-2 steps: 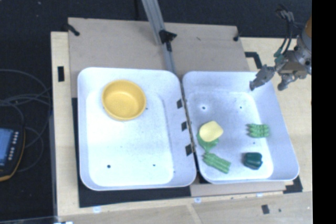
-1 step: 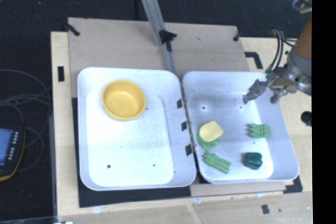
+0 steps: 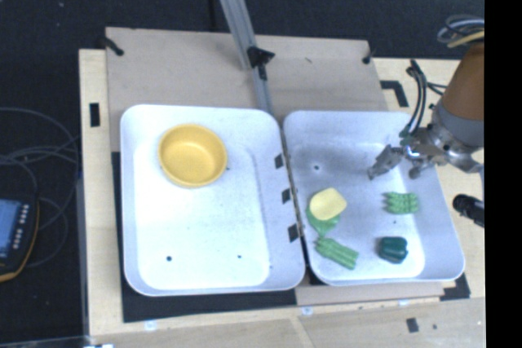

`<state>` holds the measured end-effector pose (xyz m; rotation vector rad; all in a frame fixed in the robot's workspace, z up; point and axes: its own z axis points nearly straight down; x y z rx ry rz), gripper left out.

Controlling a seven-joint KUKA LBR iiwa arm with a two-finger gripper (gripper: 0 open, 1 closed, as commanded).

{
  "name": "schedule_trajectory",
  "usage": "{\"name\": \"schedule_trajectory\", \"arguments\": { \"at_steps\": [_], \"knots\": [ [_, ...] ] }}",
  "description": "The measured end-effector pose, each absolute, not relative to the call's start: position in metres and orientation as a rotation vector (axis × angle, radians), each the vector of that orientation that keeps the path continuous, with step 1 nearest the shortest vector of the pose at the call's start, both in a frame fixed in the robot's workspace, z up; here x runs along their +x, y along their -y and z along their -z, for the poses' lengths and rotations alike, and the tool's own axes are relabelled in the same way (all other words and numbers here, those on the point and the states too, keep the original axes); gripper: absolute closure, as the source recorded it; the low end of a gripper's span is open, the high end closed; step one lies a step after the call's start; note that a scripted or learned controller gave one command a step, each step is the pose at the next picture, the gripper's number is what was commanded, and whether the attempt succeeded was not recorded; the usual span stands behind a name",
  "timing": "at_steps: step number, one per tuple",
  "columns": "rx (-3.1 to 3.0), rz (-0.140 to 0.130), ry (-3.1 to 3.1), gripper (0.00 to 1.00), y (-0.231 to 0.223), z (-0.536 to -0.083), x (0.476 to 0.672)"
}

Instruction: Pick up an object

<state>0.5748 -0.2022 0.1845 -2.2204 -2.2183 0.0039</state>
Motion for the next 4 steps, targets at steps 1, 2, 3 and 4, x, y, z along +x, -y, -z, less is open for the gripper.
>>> {"name": "schedule_trajectory", "arguments": {
  "at_steps": [1, 2, 3, 4],
  "knots": [
    [-2.221, -0.004, 2.218, 0.00, 0.212, -0.132, 0.570],
    [-2.224, 0.003, 2.221, 1.00, 0.212, -0.145, 0.572],
    [-2.225, 0.003, 2.224, 1.00, 0.217, -0.189, 0.577],
    [-2.224, 0.005, 2.225, 1.00, 0.208, -0.238, 0.577]
  ]
}}
